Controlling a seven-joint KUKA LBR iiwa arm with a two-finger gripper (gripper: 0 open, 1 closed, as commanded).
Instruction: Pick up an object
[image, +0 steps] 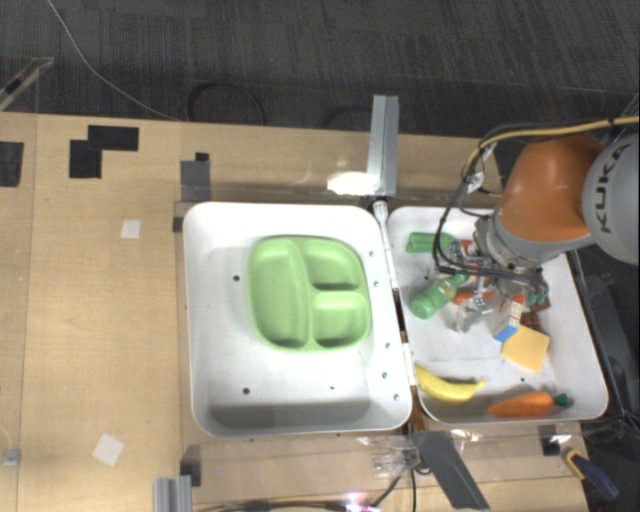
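While my arm reaches in from the right with its orange band over the right bin, my fingers hang low among the clutter near that bin's middle. Whether they are spread or pressed together I cannot tell — cables and wrist hardware hide them, and nothing shows pinched between them. Just beside them, to the left, lies a green bottle; another green piece sits near the bin's far-left corner. A yellow block rests near me on the camera side, with a small blue piece touching its edge. Along the near wall lie a banana and a carrot — close together. 2 bins share the tabletop; the left bin holds a green divided tray.
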